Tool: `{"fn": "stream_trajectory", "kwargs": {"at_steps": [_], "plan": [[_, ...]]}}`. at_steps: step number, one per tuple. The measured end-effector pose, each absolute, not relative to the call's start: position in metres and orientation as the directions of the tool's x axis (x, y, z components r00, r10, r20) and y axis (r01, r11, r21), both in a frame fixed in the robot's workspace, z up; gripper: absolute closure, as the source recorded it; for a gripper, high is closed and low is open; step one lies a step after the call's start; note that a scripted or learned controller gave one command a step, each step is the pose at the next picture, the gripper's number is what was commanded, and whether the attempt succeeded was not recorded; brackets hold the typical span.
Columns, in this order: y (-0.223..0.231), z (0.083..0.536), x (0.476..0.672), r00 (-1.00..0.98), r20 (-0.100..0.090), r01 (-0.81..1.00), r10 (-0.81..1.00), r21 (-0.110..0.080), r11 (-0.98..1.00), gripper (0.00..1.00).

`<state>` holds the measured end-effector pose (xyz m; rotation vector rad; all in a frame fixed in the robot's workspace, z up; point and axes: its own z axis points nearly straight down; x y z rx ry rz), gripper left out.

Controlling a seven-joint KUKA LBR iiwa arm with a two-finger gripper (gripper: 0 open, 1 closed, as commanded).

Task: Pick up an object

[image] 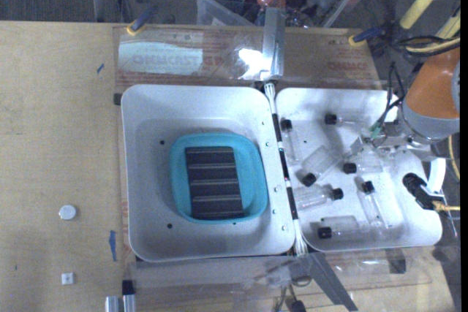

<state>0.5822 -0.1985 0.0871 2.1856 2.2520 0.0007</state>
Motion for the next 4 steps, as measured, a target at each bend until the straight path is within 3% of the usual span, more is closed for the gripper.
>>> {"fn": "stream_trajectory", "kwargs": {"at_steps": [1, 2, 3, 4], "plan": [[-0.173, 0.085, 0.659, 0.049, -0.002, 0.999, 0.999, -0.020, -0.049, 0.00], [-0.182, 0.087, 0.557, -0.054, -0.002, 0.999, 0.999, 0.003, 0.054, 0.00], [-0.182, 0.098, 0.559, -0.051, -0.004, 0.999, 0.999, 0.010, 0.051, 1.00], [-0.103, 0.213, 0.556, -0.047, 0.000, 0.999, 0.999, 0.000, 0.047, 1.00]]}}
